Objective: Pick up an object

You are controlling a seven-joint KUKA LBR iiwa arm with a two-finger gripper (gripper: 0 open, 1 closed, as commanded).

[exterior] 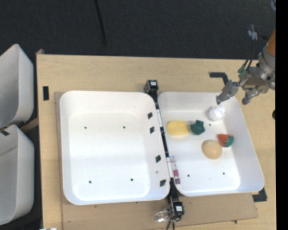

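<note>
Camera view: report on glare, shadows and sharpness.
Camera view: soft overall, edges slightly blurred; the white ball nearly washes out against the right bin; the left bin shows a faint shadow band; the gripper looks blurry.

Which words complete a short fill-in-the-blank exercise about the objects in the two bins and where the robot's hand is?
1. All the small objects lie in the ____ bin as the camera sees it.
2. The yellow object lies right beside the dark ____ object.
3. The hand is spread wide open above the far rim of that bin, close to the ____ ball.
4. The red object lies next to the ____ rounded object.

Missing words: right; green; white; tan
</note>
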